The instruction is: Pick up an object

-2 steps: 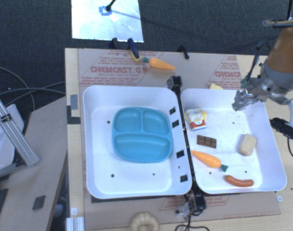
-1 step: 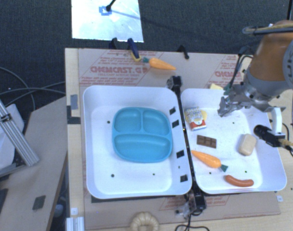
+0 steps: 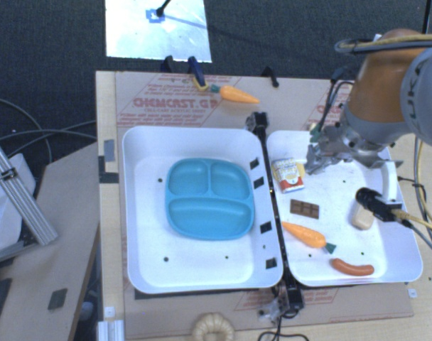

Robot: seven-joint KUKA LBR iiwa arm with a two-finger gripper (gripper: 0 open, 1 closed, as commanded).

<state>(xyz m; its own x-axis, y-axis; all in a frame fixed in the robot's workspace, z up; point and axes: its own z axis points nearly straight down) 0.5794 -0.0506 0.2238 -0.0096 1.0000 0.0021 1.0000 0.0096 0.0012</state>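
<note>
The worktop carries two white bins. The left bin fills the middle of the frame and holds a blue divided plate; the right bin sits against it, lower right. My arm comes in from the upper right, and my fingers hang over the right bin's upper left part.

The nearest thing to take is the small carton, white and yellow with a red end. It lies just left of and slightly below my fingers, close beside them, its long axis running nearly up and down the frame with a slight lean. I judge a short shift to the left and down would bring me over it. I cannot tell whether I touch it, nor whether my fingers are spread or pressed together; nothing shows between them.

Further down lie a chocolate bar, a toy carrot, a sausage and a pale lump.
</note>
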